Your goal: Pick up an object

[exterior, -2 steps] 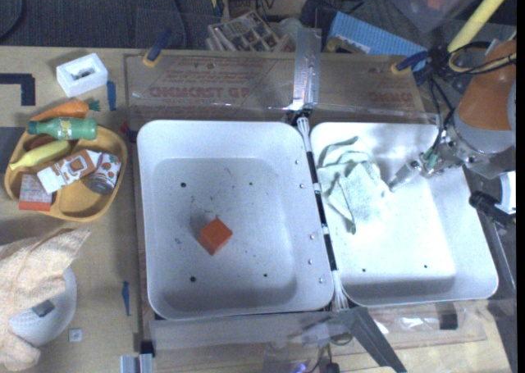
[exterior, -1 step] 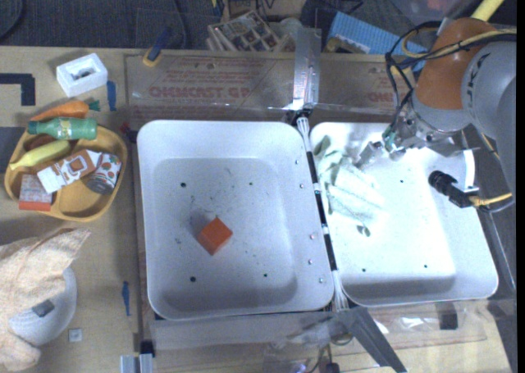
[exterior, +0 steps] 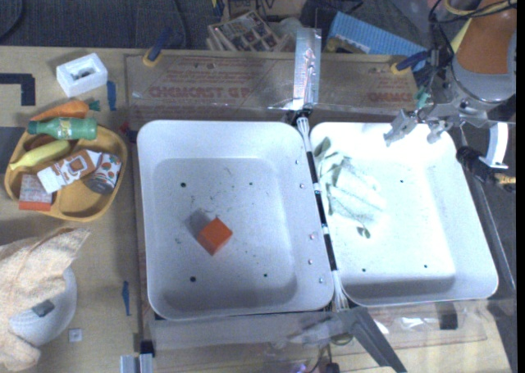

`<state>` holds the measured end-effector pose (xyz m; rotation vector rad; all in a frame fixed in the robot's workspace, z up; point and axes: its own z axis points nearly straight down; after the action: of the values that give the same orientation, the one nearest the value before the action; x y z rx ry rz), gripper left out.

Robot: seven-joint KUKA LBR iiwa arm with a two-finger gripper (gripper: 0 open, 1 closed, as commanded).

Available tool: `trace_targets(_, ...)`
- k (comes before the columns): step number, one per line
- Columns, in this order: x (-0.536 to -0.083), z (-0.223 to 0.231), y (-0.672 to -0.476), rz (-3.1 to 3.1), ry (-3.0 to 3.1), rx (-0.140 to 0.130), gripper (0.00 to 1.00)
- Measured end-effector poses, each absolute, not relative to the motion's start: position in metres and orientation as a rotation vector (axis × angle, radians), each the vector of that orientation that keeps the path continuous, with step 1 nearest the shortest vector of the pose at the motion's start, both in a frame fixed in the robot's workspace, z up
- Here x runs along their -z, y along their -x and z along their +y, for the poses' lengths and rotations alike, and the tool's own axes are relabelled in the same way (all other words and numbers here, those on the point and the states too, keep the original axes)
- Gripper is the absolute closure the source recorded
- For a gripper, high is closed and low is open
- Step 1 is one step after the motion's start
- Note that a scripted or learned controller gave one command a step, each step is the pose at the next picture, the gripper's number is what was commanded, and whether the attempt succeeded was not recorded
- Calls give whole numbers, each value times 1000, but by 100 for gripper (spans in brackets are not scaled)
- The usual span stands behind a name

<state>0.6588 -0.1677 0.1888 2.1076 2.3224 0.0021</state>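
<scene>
Orange block [exterior: 216,235] lies nearest, low in the left bin [exterior: 164,150], well apart from the gripper [exterior: 414,127], which hangs released, holding nothing, over the right bin's [exterior: 467,273] far edge.

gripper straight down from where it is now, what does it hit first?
Probably bare floor near the back rim of the right bin. The gripper hangs over that spot; the orange block sits in the left bin. Depth is unclear.
</scene>
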Motion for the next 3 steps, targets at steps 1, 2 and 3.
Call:
trace_targets(1, -148, -110, -627, 2333, -2104, 0, 0)
trace_targets(2, -178, -175, -635, 2146, -2288, -2, 0)
trace_targets(3, -91, -92, -659, 2101, -2323, -11, 0)
